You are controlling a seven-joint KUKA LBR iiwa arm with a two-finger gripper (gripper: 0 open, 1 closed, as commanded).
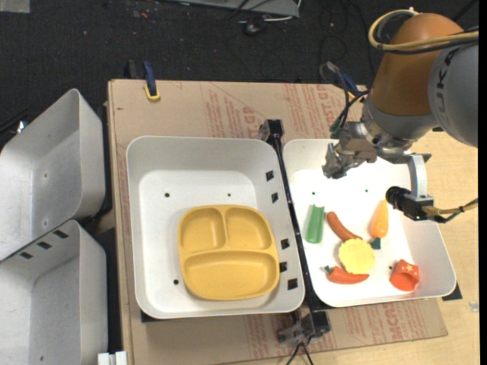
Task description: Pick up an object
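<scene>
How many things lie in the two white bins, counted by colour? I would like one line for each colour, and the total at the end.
Green: 1, a green piece
Yellow: 2, a divided tray and a round piece
Orange: 1, a carrot-like piece
Red or red-orange: 3, a sausage-like piece, a chilli-like piece and a red piece
Total: 7

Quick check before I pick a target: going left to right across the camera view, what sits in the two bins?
Yellow divided plate in the left bin → then in the right bin: green vegetable → yellow round piece → orange carrot-like piece → red pepper.
</scene>
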